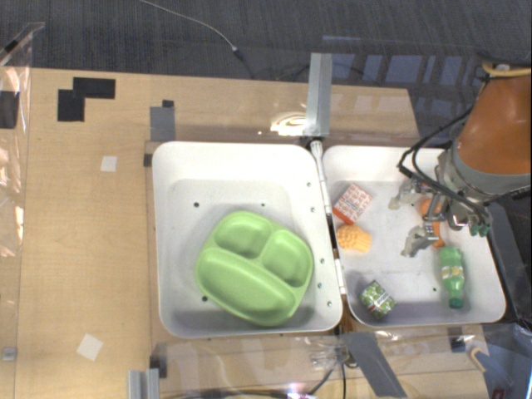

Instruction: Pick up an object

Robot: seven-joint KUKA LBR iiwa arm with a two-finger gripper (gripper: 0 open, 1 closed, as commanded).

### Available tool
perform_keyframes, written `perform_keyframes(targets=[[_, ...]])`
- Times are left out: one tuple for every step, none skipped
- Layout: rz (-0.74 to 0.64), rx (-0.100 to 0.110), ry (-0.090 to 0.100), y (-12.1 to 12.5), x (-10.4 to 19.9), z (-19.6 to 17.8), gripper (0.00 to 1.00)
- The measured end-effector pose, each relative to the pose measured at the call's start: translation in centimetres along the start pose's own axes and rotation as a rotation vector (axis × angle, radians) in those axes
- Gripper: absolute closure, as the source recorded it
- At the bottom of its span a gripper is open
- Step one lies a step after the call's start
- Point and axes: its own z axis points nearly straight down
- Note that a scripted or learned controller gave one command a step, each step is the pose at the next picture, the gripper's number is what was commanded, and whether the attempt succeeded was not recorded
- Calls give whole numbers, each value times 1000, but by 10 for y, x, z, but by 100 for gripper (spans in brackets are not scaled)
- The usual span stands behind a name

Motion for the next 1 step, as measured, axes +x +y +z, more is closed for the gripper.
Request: perform_keyframes(targets=[[-68, 0, -2, 6, 23, 98, 0]])
